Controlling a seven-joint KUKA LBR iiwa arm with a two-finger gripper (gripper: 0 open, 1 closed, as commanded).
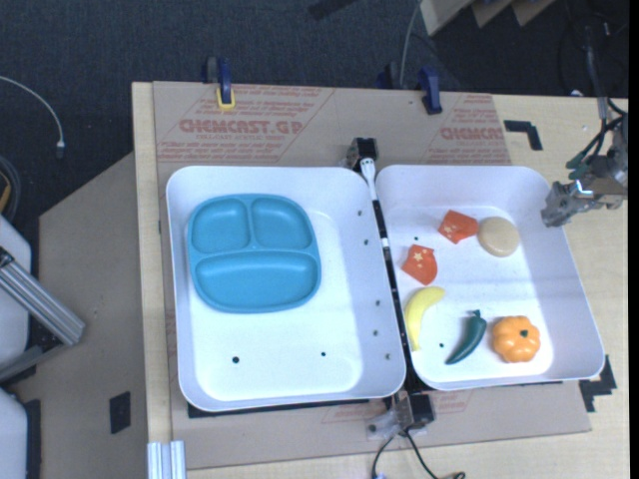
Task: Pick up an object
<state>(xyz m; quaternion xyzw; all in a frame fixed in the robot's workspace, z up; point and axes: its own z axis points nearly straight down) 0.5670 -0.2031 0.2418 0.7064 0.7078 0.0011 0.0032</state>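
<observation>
Gripper (565,205) small and blurred at the right bin's (559,297) far edge, fingers too dim to read, arm cut off by the frame, beige ball (498,237) nearest, red pieces (457,226), banana (422,313), dark pepper (467,336), orange pumpkin (515,338), blue divided plate (255,252) in left bin (270,377), cardboard-topped bench (300,118), dark floor.

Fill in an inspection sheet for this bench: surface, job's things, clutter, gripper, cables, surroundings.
Surface: brown board bearing two shallow white bins, side by side.
Job's things: right bin holds two red chunks, a beige round bun, a yellow banana, a dark green pepper and an orange pumpkin; left bin holds a blue divided plate.
Clutter: nothing seen.
Gripper: grey gripper at the right bin's far right rim.
Cables: white cable on the floor.
Surroundings: dark carpet.
</observation>
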